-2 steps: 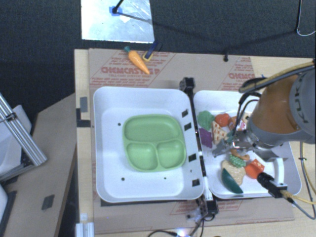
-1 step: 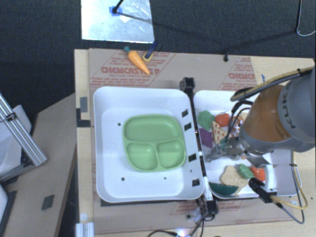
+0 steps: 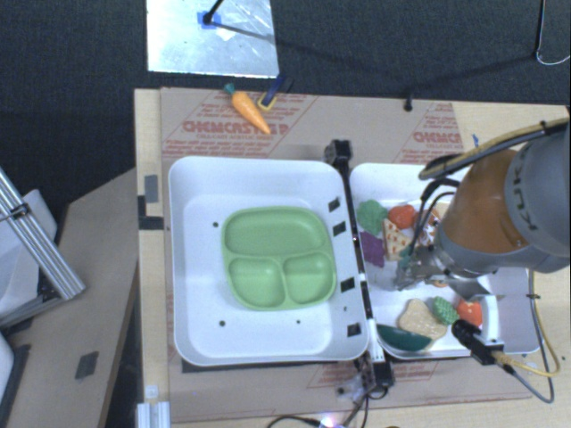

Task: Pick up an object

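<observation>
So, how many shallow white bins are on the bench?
2: the left shallow white bin holds a green divided plate; the right shallow white bin holds small toy foods under the arm.

Small toy foods (image 3: 393,234) heaped in right bin (image 3: 379,178), green, red, purple, tan

Two shallow white bins sat on the counter (image 3: 223,119): the left bin (image 3: 192,266) and the right bin (image 3: 375,178). The left bin held one green tray (image 3: 277,257) with three compartments. In the right bin, seven small toy foods could be counted around the arm: one green piece (image 3: 371,214), one red piece (image 3: 402,214), one purple piece (image 3: 372,248), one cracker-like square (image 3: 394,234), one tan bread-shaped piece (image 3: 419,317), one small green-and-orange piece (image 3: 455,310), and one dark green piece (image 3: 403,339) at the near edge; others may have been hidden. One toy carrot (image 3: 250,111) lay on the far counter. One silvery sheet (image 3: 212,27) lay beyond it.
</observation>
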`<state>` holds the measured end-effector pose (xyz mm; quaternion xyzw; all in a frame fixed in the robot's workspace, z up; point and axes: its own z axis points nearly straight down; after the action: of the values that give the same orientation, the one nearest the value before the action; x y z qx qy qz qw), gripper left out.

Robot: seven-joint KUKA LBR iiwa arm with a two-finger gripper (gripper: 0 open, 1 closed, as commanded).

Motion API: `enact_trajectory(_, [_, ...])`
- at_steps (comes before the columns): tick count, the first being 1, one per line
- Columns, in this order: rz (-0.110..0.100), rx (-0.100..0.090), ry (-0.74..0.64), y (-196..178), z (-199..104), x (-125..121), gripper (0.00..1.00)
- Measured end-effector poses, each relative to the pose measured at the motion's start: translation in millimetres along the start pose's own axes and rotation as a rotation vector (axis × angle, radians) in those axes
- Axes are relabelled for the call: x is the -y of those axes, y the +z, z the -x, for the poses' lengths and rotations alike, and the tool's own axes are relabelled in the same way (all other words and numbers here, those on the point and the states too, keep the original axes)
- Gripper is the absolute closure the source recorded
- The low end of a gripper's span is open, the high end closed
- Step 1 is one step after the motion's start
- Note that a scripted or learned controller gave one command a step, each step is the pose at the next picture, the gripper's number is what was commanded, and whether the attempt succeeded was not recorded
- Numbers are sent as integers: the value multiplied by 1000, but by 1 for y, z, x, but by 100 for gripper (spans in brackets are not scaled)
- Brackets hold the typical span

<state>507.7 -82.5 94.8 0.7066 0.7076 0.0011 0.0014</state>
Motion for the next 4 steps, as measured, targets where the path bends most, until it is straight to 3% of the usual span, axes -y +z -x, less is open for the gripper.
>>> enact_trajectory(2, [3,0,-4,-105,-4,-17,100])
enact_trajectory(3, [0,0,-3,-131,-4,-18,100])
enact_trajectory(4, [0,-2,-8,-125,-44,-58,100])
